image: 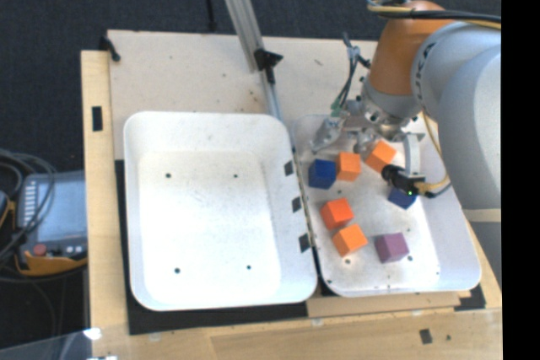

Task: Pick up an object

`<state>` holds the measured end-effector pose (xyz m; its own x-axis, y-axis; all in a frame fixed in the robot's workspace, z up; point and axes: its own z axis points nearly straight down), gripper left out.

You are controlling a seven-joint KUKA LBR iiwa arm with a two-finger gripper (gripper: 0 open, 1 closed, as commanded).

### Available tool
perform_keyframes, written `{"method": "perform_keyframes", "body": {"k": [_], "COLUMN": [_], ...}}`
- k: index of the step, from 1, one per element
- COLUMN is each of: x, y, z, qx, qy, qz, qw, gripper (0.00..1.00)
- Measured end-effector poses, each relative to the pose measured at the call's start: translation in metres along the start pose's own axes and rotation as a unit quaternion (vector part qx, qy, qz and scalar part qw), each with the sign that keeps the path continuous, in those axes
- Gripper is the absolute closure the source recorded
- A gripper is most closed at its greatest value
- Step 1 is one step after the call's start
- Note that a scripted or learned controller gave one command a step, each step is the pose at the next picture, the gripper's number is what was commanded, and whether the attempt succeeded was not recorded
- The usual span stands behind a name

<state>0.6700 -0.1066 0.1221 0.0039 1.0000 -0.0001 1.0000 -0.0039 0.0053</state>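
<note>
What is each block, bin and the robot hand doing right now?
Left bin: flat on bench.
Right bin: holds the blocks.
Blue block: lying by the bin's left wall.
Orange blocks: lying loose, close together.
Purple block: lying alone.
Gripper: low over the upper blocks; grip unclear.

**Arm low over the right bin**

The gripper (359,146) hangs in the right bin (447,261), just above an orange cube (349,166) with a blue cube (322,174) beside it. More orange, blue and purple (391,247) cubes lie nearby. The left bin (211,211) sits alongside.
</note>
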Motion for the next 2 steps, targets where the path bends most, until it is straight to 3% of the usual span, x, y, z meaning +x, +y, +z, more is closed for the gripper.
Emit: {"method": "perform_keyframes", "body": {"k": [1,2], "x": [-0.001,-0.012], "y": [0.000,0.003], "z": [-0.008,-0.062], "qx": [0.001,0.000], "qy": [0.001,-0.001], "qz": [0.002,-0.001], "qw": [1.0000,1.0000], "gripper": [1.00,1.00]}}
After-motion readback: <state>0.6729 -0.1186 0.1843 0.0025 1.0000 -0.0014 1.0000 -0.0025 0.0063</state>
